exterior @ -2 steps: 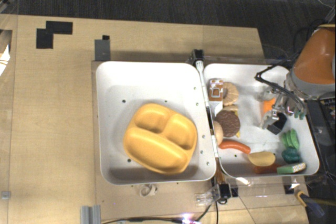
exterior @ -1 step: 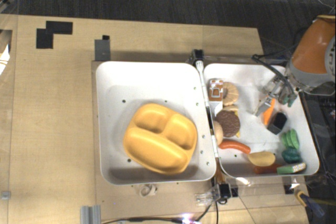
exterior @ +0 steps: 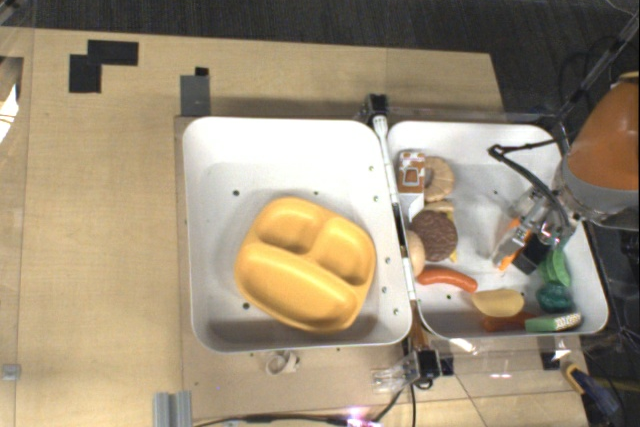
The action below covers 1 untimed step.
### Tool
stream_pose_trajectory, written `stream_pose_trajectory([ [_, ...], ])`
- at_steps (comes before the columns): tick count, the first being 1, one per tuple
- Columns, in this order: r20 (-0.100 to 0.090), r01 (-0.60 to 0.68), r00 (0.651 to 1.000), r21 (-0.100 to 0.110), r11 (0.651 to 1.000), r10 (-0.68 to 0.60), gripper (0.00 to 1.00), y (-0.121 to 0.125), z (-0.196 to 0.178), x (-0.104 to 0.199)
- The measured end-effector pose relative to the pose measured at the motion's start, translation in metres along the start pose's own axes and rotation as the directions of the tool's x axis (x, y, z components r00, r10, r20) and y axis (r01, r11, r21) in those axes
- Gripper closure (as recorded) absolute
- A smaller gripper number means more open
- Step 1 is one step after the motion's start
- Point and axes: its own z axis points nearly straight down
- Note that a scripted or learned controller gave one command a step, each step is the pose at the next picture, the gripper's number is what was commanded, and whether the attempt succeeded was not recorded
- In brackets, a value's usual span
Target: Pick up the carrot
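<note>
- Setting: two shallow white bins stand side by side on the bench. The left bin (exterior: 215, 175) holds a large yellow bread-shaped toy (exterior: 303, 261). The right bin (exterior: 480, 140) holds a scatter of small toy foods.
- Arm: the grey arm with its orange band (exterior: 608, 147) enters from the right edge and bends down over the right side of the right bin.
- Claw: the gripper (exterior: 520, 237) points down and to the left, its tip low over the bin floor. An orange piece appears at the tip, but the view is too small and cluttered to tell how wide the claw stands or whether it has hold of anything.
- Target: the carrot (exterior: 510, 253), as best judged, is the small orange piece with green leaves (exterior: 556, 265) trailing to its right, lying in the right half of the right bin.
- Key relation: the carrot lies directly at the claw's tip, its long axis seemingly running from upper left down to the leaves at lower right.
- Neighbours: a brown patty (exterior: 435, 234), a red sausage (exterior: 447, 279) and a pale potato-like piece (exterior: 498, 301) lie to the left and below, apart from the carrot.
</note>
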Motion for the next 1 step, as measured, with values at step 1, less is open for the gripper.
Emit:
stream_pose_trajectory([
  [1, -0.004, -0.427, 0.904, -0.002, 0.904, 0.427, 0.0, 0.0012, 0.001, -0.0019],
])
